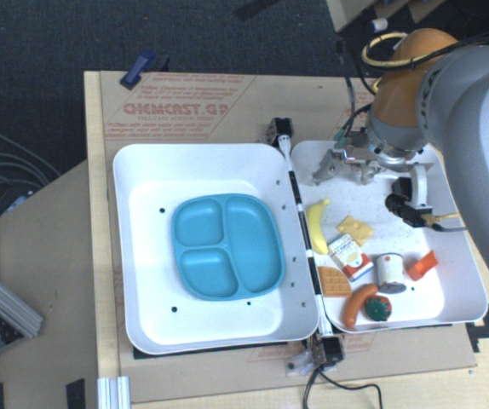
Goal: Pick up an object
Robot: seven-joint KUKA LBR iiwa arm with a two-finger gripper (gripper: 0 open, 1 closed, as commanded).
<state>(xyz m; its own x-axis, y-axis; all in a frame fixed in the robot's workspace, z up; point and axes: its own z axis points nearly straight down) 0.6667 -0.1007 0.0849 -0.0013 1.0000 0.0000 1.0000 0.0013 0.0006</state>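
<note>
Over the right bin [457, 301], your pincer [347, 167] is hovering at the far end; you cannot tell its state. Nothing is being lifted yet: banana [316, 226], can [389, 271] and the other toys are lying loose nearer you, awaiting a pick.

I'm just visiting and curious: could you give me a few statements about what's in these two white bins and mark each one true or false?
1. A blue divided plate lies in the left bin. True.
2. The banana lies on the blue plate. False: it lies in the right bin, near the divider.
3. The gripper hangs over the right bin's far end. True.
4. The gripper holds the banana. False: nothing shows between its fingers.
5. A carrot lies in the right bin. True.
</note>
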